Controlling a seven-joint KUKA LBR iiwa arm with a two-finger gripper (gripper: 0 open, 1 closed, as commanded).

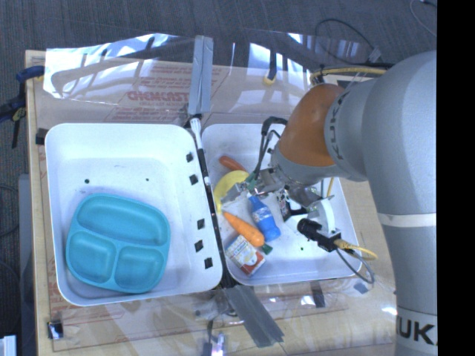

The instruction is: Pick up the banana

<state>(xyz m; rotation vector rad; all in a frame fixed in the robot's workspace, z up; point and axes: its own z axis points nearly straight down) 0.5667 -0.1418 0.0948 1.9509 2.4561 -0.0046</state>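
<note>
The yellow banana lies in the right bin, near its left wall. My gripper hangs low over the bin, right beside the banana's right end and partly covering it. The arm's orange band and grey wrist sit just above and to the right of it. I cannot see whether anything is held.
The right bin also holds an orange carrot, a blue bottle, a small printed packet and a small orange-red piece, all close to the banana. A blue divided plate lies in the left bin.
</note>
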